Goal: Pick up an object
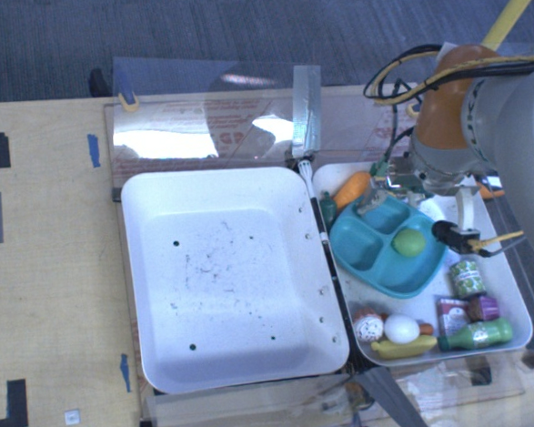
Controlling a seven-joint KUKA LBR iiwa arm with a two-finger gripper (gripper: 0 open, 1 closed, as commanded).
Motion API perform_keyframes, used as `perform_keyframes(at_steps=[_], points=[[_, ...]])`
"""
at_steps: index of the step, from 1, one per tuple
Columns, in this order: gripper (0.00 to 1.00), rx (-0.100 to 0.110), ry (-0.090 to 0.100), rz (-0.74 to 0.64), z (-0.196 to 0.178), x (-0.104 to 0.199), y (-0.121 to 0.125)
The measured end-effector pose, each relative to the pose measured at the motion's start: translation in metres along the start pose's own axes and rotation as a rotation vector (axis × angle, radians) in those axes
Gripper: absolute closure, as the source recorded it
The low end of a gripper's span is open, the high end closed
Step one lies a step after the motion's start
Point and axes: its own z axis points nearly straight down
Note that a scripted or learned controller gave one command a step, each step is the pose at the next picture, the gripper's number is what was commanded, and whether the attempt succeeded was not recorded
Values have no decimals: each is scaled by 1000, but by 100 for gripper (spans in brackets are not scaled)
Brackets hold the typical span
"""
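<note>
The right bin (520,313) holds a teal divided tray (379,246) with a green ball (409,241) resting in it. An orange carrot-like piece (351,189) lies at the tray's far left corner. My gripper (386,193) hangs low over the tray's far edge, just right of the orange piece. Along the bin's near side lie a speckled egg (369,326), a white egg (403,329), a yellow banana (406,345) and a green bottle (479,335). A small green-labelled can (467,278) stands at the right.
The large white left bin (157,202) sits beside the right one, with a metal divider (307,114) rising at the back between them. A purple-and-white packet (461,310) lies by the bottle. Yellow bench surface (43,269) spreads to the left.
</note>
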Motion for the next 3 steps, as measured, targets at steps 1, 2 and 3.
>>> perform_keyframes(at_steps=[1,2,3], points=[[0,-2,12,-146,1,-44,-48],[0,6,16,-193,-18,-26,6],[0,12,8,-144,-1,3,15]])
